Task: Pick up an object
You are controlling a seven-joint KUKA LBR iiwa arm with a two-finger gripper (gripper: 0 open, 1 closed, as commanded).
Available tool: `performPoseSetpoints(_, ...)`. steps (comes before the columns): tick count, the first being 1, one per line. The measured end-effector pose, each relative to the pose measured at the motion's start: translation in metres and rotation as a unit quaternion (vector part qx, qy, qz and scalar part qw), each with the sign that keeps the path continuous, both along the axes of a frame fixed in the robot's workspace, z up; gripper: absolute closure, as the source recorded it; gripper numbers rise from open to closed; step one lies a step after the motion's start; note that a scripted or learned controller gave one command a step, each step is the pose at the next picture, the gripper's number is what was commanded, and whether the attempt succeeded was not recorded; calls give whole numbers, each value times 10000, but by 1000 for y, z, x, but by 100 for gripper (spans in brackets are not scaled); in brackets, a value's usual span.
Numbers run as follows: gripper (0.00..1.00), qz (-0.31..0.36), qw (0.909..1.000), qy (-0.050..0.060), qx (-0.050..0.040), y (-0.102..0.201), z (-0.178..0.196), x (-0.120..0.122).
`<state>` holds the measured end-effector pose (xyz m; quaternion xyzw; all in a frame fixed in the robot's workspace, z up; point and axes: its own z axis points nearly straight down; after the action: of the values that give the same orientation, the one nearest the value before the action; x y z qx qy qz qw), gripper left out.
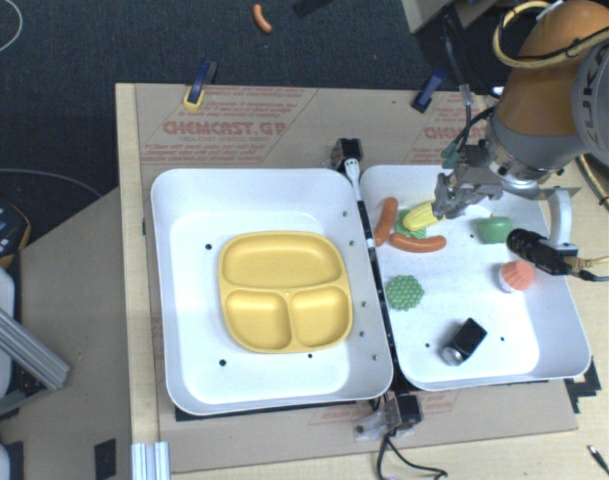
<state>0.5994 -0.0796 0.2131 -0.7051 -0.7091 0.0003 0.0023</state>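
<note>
The arm (549,68) is reaching in from the right over the right bin (544,353), and its gripper (450,200) is hanging low at that bin's upper left part, right over a yellow corn piece (416,218); the corn is lying just under the tip, but whether it is being touched is not clear, and the fingers are too dark and small to read, so I cannot tell how they are standing. Beside the corn two orange sausages are lying: one (385,220) is slanting along the bin's left wall, the other (418,243) is lying flat just below the corn, touching it. A green block (494,230) is sitting near the gripper's right, a pink ball (518,276) is resting below it by the right wall, a green bumpy ball (403,291) is lying near the left wall, and a black block (464,339) is sitting toward the front. In the left bin (184,268) a yellow divided plate (284,290) is lying in the middle. Both bins are sitting side by side, touching, on the desk (134,138)
</note>
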Motion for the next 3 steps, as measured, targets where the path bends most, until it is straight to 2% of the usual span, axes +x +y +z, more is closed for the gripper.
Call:
performPoseSetpoints(1, 100, -8, 10000, -42, -12, 26, 23, -1)
performPoseSetpoints(3, 100, -20, 10000, -30, -16, 29, 19, 2)
